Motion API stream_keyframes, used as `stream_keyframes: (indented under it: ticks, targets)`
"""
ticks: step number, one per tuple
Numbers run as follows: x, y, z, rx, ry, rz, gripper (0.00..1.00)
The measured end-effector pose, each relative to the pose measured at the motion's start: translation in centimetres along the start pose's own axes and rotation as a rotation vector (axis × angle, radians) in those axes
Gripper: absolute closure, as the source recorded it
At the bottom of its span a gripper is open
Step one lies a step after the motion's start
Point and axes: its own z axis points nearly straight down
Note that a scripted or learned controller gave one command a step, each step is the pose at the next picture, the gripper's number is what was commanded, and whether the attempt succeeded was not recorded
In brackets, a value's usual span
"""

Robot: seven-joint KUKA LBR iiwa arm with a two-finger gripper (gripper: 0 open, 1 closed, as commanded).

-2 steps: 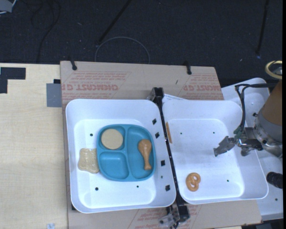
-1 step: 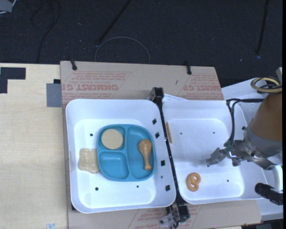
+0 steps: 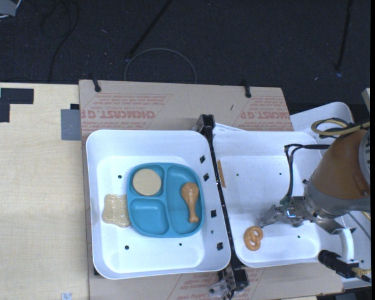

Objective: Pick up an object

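Note:
A small brown pretzel [image 3: 253,237] lies near the front left corner of the right bin [image 3: 262,167]. My gripper [image 3: 268,217] hangs just above and to the right of it, pointing left, open, with nothing between its fingers. In the left bin [image 3: 106,149] a blue divided tray [image 3: 151,219] holds a round tan biscuit [image 3: 146,182] and a toy drumstick [image 3: 191,200]. A slice of toast [image 3: 116,210] lies against the tray's left side.
The arm's orange band and grey body [image 3: 340,174] cover the right bin's right side. A black cable [image 3: 294,161] loops over that bin. The divider [image 3: 214,192] between the bins runs just left of the pretzel.

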Motion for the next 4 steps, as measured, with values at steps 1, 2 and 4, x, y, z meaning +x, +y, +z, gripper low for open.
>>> stream_keyframes:
  ticks: [1,2,4]
  targets:
    - [0.0,0.0,0.4,-0.005,-0.002,0.003,0.0]
    - [-0.1,0.0,-0.7,-0.006,-0.002,0.009,1.0]
    - [-0.2,-0.1,-13.4,-0.013,-0.004,-0.002,1.0]
